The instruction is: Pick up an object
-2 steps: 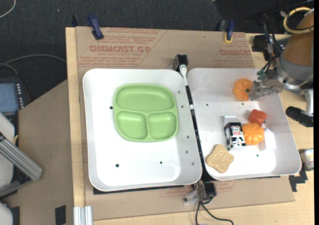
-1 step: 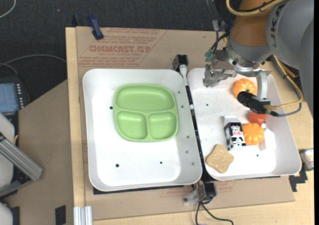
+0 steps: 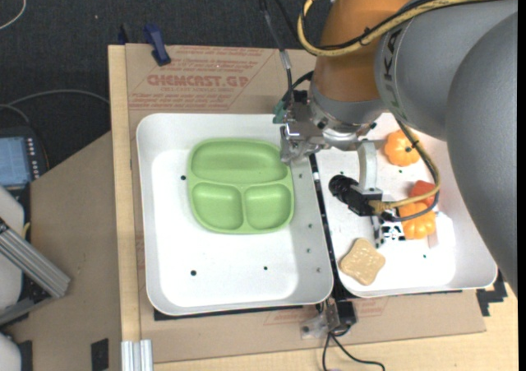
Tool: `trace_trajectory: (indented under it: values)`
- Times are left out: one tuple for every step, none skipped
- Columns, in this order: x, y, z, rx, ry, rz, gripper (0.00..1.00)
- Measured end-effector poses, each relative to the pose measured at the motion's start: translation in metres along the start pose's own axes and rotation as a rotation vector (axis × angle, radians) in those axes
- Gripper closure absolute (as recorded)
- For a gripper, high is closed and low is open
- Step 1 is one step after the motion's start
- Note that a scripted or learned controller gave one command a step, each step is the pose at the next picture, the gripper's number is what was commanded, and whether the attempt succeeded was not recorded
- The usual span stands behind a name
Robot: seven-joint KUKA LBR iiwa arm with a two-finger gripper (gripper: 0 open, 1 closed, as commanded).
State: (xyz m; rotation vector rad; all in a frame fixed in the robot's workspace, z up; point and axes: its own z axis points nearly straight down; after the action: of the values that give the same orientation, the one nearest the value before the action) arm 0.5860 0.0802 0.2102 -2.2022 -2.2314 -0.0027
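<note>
The big grey arm (image 3: pixel 460 73) is looming closest to us, reaching in from the right with its orange band (image 3: pixel 362 24) sitting above the wrist. The gripper (image 3: pixel 293 137) is hanging right at the wall between the two bins, just over the upper right corner of the green divided plate (image 3: pixel 241 184) in the left bin (image 3: pixel 164 221). Whether that gripper is open or closed I cannot tell, since the wrist is covering it. I'm judging the pick as not yet made. If the plate is the target, only its thin raised rim is offering a hold, so the approach is needing a straight descent with one jaw inside the rim and one outside, clear of the bin wall. The friendlier choices are lying in the right bin (image 3: pixel 460 271): a tan cracker-shaped piece (image 3: pixel 362 262) sitting alone near the front, and a round orange piece (image 3: pixel 400 148) farther back. The cracker is looking flat and low, so it's calling for a centred, deep close.
</note>
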Motion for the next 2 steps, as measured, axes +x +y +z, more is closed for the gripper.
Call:
trace_trajectory:
  values:
    - [0.156,-0.011,-0.081,-0.013,0.003,-0.004,1.0]
    - [0.146,-0.01,-0.086,-0.005,-0.005,0.011,1.0]
